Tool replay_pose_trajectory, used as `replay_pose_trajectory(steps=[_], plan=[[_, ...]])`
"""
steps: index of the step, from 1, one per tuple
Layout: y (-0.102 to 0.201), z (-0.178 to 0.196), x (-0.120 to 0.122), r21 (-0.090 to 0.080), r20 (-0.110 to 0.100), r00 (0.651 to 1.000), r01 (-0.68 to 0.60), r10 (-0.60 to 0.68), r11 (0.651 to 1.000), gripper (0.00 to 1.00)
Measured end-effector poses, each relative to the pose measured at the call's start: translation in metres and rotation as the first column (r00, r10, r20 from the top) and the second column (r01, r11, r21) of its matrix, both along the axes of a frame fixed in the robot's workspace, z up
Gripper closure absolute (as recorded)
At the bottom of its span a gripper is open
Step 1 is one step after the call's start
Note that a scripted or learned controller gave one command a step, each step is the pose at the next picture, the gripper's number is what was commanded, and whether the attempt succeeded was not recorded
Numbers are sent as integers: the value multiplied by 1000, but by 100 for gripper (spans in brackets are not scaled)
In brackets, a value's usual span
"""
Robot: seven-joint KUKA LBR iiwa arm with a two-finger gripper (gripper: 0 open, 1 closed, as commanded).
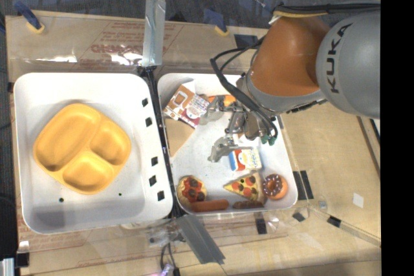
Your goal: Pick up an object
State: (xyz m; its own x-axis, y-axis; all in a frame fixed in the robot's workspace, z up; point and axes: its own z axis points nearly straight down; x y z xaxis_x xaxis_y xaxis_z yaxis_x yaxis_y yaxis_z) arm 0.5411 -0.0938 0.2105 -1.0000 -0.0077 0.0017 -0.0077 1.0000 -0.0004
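My gripper (223,150) hangs low in the right bin (194,139), below the orange band of the arm (288,58). Its metal fingers (220,152) reach down and to the left, just beside a small white carton with red and blue print (246,159). Nothing shows between the fingers. A brown and white snack packet (186,106) lies at the bin's back left. Along the front edge sit a round pizza toy (192,189), a pizza slice (244,186), a chocolate doughnut (274,186) and a sausage (206,205).
The left bin (39,90) holds a yellow three-compartment plate (82,147). A strip of grey tape (154,32) runs down between the bins. Cables loop from the arm over the right bin's back edge. An orange item (226,100) lies partly hidden under the wrist.
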Motion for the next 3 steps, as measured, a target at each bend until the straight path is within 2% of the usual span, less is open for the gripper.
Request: replay_pose_trajectory(steps=[1, 2, 3], plan=[[-32, -107, 78, 2, 10, 1000, 9, -9, 1000, 0], [-4, -111, 74, 0, 14, 991, 131, -131, 991, 0], [-1, -111, 60, 8, 13, 830, 557, -557, 830, 0]])
